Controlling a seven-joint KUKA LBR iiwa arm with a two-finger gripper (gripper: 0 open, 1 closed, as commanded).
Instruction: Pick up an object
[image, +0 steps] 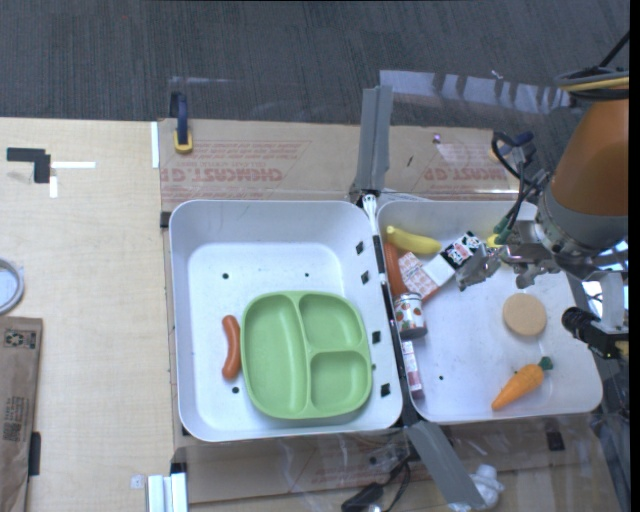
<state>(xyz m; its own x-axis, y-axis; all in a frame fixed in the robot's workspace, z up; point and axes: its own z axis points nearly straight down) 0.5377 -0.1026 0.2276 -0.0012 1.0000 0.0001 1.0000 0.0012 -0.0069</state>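
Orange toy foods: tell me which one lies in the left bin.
The sausage, lying lengthwise beside the green plate. The carrot, green-topped, lies in the right bin.

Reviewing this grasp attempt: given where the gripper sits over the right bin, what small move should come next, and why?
Probably a short descent toward the black-and-white packet. The gripper sits in the right bin just beside that packet, with nothing visible between its fingers, while the tan disc and the carrot lie farther away.

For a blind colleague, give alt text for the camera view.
A grey arm's gripper hovers over the right white bin holding a carrot toy, tan disc and yellow banana; the left bin holds a green divided plate.
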